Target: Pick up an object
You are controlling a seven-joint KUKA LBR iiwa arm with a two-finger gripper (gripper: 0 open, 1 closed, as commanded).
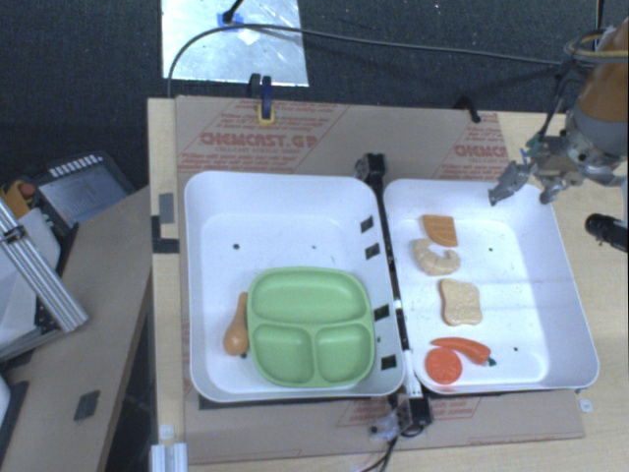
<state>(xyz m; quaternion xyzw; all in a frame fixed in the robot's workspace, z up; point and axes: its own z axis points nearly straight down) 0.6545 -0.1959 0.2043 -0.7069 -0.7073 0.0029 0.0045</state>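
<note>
The right bin (550, 264) holds several toy foods in a column: an orange wedge (440, 230), a beige curled piece (435, 258), a slice of toast (459, 302), a red pepper (462, 348) and a red tomato slice (443, 366). My gripper (526, 185) hangs above the bin's far right corner, well apart from the foods, its two fingers spread open with nothing between them. The left bin (275, 205) holds a green divided plate (311, 324) and a tan drumstick-shaped piece (237, 328) beside it.
A black clamp (373, 167) sits at the top of the divider between the bins. A silver sheet (234, 26) with cables lies behind the bench. Grey equipment (39, 264) stands at the left.
</note>
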